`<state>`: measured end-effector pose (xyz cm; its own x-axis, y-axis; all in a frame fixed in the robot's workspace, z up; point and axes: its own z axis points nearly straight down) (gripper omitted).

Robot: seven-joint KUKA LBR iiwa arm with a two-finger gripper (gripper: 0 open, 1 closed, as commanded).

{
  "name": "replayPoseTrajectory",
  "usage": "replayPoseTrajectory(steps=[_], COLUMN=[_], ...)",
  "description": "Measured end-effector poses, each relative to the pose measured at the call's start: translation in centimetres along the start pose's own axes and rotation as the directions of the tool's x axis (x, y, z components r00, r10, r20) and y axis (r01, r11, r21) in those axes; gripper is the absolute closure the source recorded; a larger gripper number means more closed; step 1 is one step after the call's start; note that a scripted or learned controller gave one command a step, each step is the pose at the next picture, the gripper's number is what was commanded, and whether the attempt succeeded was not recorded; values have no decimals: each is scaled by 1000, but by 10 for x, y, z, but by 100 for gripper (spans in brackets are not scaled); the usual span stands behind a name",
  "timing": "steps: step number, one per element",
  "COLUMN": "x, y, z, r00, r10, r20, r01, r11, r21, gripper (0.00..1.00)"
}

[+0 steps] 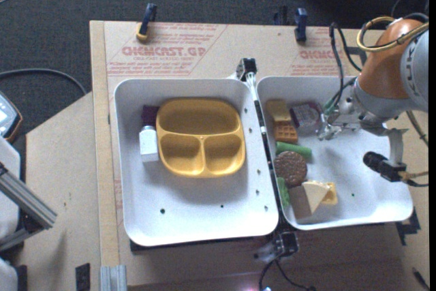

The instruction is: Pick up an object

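My gripper (330, 129) hangs over the middle of the right bin (381, 211), just right of a grey-purple packet (304, 116). Along that bin's left side lie a tan bread slice (277, 108), a small waffle (286, 132), a green pod (294, 149), a round brown patty (291, 167) and a pale cheese wedge (317, 195). A yellow divided plate (201, 137) sits in the left bin (197, 215), with a white bottle (148, 143) and a dark purple item (150, 112) on its left side.
The grey and orange arm (395, 71) reaches in from the right above the right bin's far corner. A black part with a cable (381, 165) sticks out below the wrist. Clamps (145, 22) hold the board's far edge.
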<state>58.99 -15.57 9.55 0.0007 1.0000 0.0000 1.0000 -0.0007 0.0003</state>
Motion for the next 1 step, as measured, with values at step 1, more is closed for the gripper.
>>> replayPoseTrajectory(steps=[1], x=[2], y=[-6], z=[-61], r00=[1000], r10=[-1], r20=[3], r01=[1], r11=[1000], r21=[-7], gripper=[100])
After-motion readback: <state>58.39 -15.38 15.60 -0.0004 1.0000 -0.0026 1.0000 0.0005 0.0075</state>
